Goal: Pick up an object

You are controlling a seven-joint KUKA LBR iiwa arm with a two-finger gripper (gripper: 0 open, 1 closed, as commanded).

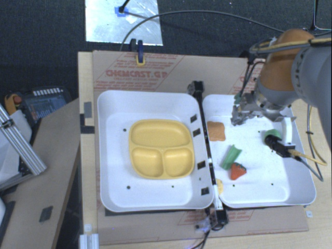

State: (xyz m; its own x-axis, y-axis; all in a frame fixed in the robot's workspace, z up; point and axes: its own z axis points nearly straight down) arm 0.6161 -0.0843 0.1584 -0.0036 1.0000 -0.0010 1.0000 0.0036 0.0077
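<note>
Nearest in the right bin (290,188) we see a yellow piece (220,187) at the near left corner, then a red toy strawberry (237,171) just beside a green block (231,156), then a tan toast slice (216,131) by the left edge. The left bin (111,188) holds a yellow divided plate (158,148). Farthest, the gripper (237,119) hangs just beyond the toast slice; we cannot tell if it is wide or narrow.

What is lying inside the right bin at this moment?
In the right bin: a tan slice, a green piece, a red piece and a small yellow bit by its left wall. The claw and arm cover its far right corner, hiding anything there.
</note>
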